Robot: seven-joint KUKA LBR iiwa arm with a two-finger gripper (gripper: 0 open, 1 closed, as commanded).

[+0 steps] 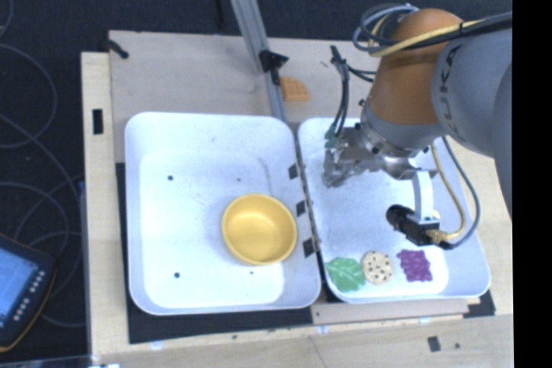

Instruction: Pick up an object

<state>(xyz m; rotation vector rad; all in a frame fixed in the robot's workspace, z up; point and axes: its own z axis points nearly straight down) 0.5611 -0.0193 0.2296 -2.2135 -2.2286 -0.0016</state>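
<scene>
There are two white bins side by side on a tan bench [99, 185]. The left bin [172, 142] holds one thing, a yellow bowl [259, 228]. The bowl sits upright, and it is close to the wall that the left bin shares with the right bin [466, 271].

The yellow bowl is the marker for everything else here. Past the shared wall, on the side away from the bowl, three small things lie in a row along the near edge of the right bin. The closest one to the bowl is a green leafy piece [345, 272]. Just beside it is a round cookie with dark dots [377, 267]. Just beside the cookie, farthest from the bowl, is a purple bunch that looks like grapes [416, 265]. None of the three is touched by the arm.

The grey arm with its orange band [414, 65] reaches in over the right bin. Its claw [336, 172] points down above the bare white floor of that bin, up and across the wall from the bowl, well apart from the three small things. Nothing is between its tips. The claw is small and dark from here, so I cannot tell if it is open or closed.

A slanted metal pole [246, 13] stands behind the bins, far from the bowl.
</scene>
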